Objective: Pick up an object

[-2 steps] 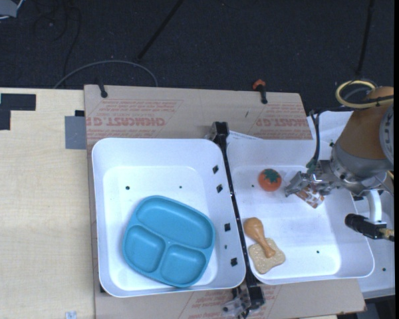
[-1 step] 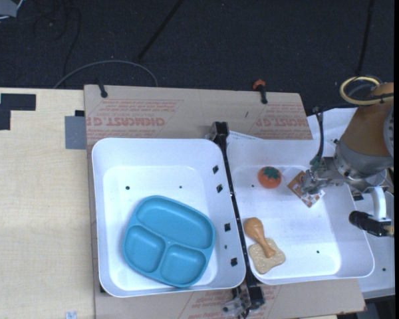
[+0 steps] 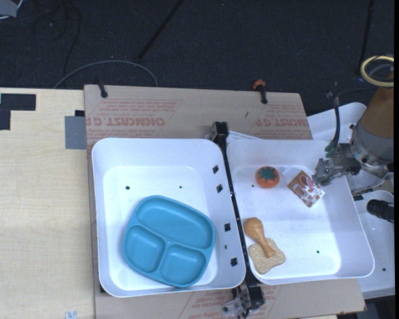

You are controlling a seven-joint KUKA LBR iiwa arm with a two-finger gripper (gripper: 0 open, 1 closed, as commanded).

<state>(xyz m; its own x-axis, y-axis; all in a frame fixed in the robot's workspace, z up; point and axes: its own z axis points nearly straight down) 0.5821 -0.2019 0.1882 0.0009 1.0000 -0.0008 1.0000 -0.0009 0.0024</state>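
Observation:
The right bin [image 3: 332, 258] holds an orange-red tomato toy [image 3: 267, 177] near its far side. A small brown and red packet [image 3: 306, 187] lies tilted to the tomato's right. A tan drumstick toy [image 3: 255, 228] rests near the bin's left wall, its end lying on a beige toast-shaped piece [image 3: 266, 258]. My gripper [image 3: 326, 169] hangs at the bin's right rim, just right of and above the packet's upper corner. Whether it touches the packet I cannot make out.
The left bin [image 3: 120, 158] holds a blue divided plate [image 3: 169, 240]. A black divider [image 3: 227, 198] runs between the bins. Cardboard [image 3: 186, 111] lies under both bins. The grey and orange arm [image 3: 376, 128] crosses the right edge, with cables nearby.

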